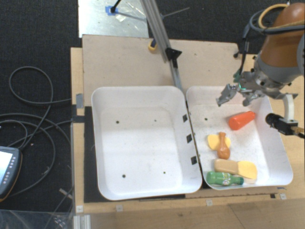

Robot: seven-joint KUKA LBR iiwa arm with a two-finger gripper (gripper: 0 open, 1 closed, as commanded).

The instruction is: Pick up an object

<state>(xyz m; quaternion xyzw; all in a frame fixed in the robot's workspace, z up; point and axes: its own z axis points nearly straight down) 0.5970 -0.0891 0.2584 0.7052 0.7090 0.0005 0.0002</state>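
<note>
we look down at a slant on two white bins side by side on a bench. the left bin point(138, 142) has nothing in it that we can see. the right bin point(279, 163) holds a few toy foods. the arm point(281, 46), grey with an orange band, comes in from the right and hangs over the far end of the right bin.

the gripper point(236, 95) sits above the bin's far part, with its two fingers spread apart, one toward the left and one nearer the middle. nothing lies between the fingers, and they seem to touch nothing.

the nearest thing is an orange carrot point(241, 120). it lies just beside the gripper, toward the near side of the bin and a little to the right in the view. its long axis runs at a slant, from lower left up to the right.

further toward us lie a yellow and brown piece point(221, 144), then a tan and yellow wedge point(237, 168), and a green bottle point(224, 178) at the near rim, all well apart from the gripper.

we judge that the carrot is the likely target: the gripper would need a short move toward us and then down, with the fingers set across the carrot's slanted length.
</note>
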